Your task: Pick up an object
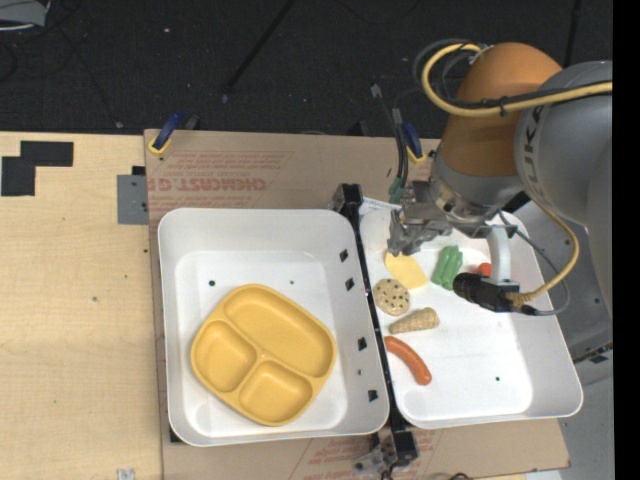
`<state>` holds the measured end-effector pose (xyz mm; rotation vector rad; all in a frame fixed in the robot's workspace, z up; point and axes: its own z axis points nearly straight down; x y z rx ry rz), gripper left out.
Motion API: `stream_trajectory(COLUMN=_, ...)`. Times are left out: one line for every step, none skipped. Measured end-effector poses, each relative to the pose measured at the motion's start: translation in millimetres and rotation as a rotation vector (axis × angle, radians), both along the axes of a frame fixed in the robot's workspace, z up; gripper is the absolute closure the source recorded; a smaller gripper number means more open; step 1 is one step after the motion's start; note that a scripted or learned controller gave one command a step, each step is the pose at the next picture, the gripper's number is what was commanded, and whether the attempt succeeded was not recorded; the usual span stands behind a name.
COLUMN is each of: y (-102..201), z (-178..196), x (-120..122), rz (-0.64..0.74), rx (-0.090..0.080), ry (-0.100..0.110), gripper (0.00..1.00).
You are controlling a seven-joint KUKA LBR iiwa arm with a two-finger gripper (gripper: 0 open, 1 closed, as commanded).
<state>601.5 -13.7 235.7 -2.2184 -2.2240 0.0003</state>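
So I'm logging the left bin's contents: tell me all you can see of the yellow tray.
The yellow tray looks like matte moulded plastic, with rounded corners and three compartments: one long section and two smaller ones beside it. It lies flat and upright on the floor of the left bin, turned at an angle to the bin's walls and set toward the near side. It touches the bin floor alone.

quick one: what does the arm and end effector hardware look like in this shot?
Grey arm with a rounded orange band above the wrist. A yellow cable loops over the orange part. The end effector is dark grey metal, with a black cylindrical fitting alongside.
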Motion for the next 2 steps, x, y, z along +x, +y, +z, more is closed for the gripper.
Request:
stream_trajectory(y=46.3, z=-4.9, x=-8.4, rz=0.0, rx=0.0, ry=0.001, gripper=1.0)
stream_trajectory(y=98.2, z=0.9, x=2.1, rz=0.001, rx=0.001, ry=0.0, gripper=1.0)
